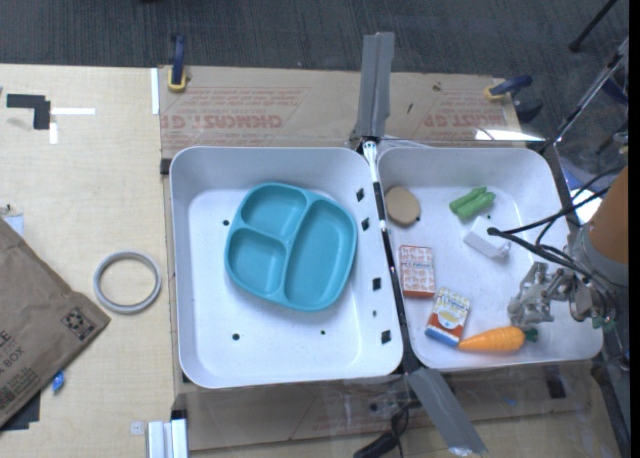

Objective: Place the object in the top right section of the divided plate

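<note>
Progress looks nil: we see the gripper (528, 298) low in the right bin (540, 171), just above the toy carrot (492, 340), grasping nothing we can see. All sections of the blue divided plate (291, 245) lie bare.

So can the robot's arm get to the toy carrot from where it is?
Probably yes. The gripper hangs in the right bin, just above and to the right of the carrot. Nothing lies on top of the carrot. The small carton touching its left end leaves little room on that side.
</note>
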`<move>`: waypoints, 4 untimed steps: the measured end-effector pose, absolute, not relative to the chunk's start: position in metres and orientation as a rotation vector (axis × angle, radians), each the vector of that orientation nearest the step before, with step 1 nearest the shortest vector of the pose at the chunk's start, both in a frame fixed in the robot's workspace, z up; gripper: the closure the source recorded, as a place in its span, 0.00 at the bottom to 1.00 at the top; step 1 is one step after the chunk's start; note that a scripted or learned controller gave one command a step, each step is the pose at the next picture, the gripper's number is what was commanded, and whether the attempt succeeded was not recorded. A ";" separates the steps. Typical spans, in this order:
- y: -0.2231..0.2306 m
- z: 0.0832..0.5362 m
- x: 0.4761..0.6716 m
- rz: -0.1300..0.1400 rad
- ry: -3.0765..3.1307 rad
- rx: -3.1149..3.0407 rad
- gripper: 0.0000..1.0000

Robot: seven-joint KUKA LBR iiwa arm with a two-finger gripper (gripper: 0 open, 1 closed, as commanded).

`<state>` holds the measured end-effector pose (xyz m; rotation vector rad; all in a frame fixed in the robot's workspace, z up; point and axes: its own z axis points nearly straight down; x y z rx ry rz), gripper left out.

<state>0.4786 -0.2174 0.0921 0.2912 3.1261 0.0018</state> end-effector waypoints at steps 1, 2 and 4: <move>-0.222 0.093 0.557 0.000 3.131 -0.170 1.00; -0.110 0.092 0.502 0.002 3.140 -0.072 1.00; -0.099 0.092 0.564 0.000 3.129 -0.241 1.00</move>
